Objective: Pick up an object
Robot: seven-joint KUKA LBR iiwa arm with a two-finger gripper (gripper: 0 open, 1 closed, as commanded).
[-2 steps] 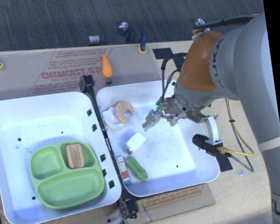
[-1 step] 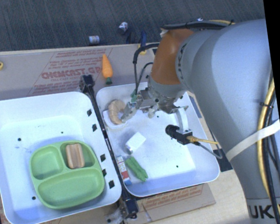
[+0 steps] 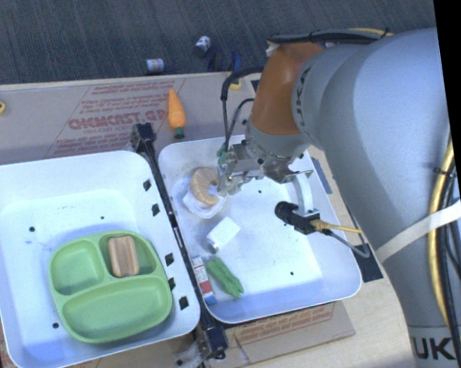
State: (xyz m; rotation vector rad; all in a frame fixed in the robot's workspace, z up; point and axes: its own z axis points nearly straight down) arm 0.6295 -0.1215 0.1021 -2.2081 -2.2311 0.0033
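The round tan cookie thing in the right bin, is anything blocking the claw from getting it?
Nothing visible blocks it. The claw is right at the edge of the round tan thing in the right bin. The white block and green piece lie nearer the front, out of the way.

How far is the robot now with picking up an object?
Done: the arm has reached into the right bin, and the gripper is low beside the tan round object. In hand: nothing visibly lifted. Left: grasp and raise it. The green object lies untouched.
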